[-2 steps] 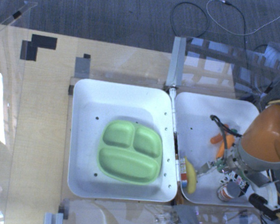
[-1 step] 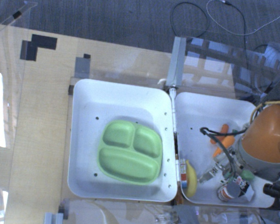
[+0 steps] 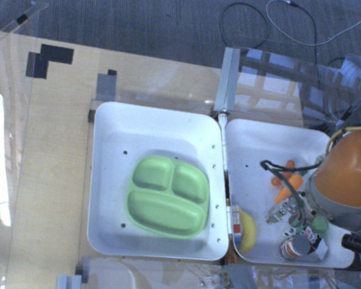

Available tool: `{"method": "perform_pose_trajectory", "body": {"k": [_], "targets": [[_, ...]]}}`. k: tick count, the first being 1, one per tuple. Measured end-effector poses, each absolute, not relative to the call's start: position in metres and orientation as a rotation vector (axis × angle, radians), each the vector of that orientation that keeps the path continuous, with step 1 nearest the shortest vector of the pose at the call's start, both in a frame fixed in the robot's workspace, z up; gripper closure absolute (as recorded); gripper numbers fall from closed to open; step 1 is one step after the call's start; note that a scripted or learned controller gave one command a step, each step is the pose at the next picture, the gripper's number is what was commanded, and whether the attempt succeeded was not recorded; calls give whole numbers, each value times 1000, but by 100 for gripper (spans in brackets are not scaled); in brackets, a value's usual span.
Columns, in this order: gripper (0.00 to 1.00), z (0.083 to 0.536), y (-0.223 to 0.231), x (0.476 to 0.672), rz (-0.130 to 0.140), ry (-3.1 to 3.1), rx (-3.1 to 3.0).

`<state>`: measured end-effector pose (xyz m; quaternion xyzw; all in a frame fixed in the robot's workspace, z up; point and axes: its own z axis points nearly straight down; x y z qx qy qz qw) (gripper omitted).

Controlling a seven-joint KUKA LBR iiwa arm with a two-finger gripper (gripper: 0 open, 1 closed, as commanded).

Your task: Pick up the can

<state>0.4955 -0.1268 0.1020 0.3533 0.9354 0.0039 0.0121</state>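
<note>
The can (image 3: 298, 245) lies on its side in the front right corner of the right bin (image 3: 258, 143), its round end facing the front-left. My gripper (image 3: 283, 212) hangs low over the bin just up and left of the can, under the orange band of the arm (image 3: 352, 170). Nothing shows between it and the can but a small gap, and the arm's body hides the can's far side.
A yellow banana (image 3: 246, 230) lies at the right bin's front left, beside the divider. Orange carrot-like pieces (image 3: 287, 180) and a black cable sit mid-bin. A small green object (image 3: 319, 222) lies near the can. The left bin (image 3: 107, 164) holds a green divided plate (image 3: 168, 195).
</note>
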Motion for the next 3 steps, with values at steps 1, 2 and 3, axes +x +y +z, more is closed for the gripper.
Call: {"method": "perform_pose_trajectory", "body": {"k": [1,2,3], "targets": [[100,111,-107,488,4,2677,1634],[100,90,-197,492,3,2868,1242],[100,91,-169,499,3,2731,1513]]}}
